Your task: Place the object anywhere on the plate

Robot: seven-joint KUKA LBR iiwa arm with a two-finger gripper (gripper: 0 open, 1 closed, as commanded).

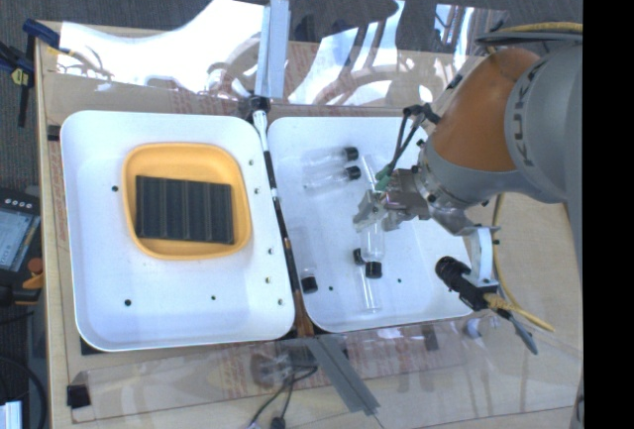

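A yellow plate point(185, 169) with a dark ridged middle lies in the left bin point(89, 219). Several clear vials with black caps lie in the right bin point(436, 303): two point(330, 160) point(334, 177) side by side near its back left, one point(370, 249) in the middle, and another point(370, 292) towards the front. My gripper point(380, 209) hangs low over the middle of the right bin, just above the middle vial's upper end. Whether it touches that vial I cannot make out.
A small black cap point(309, 284) lies by the front left corner of the right bin. A raised rim point(275, 209) separates the two bins. The grey and orange arm point(495, 135) covers the right bin's right side.
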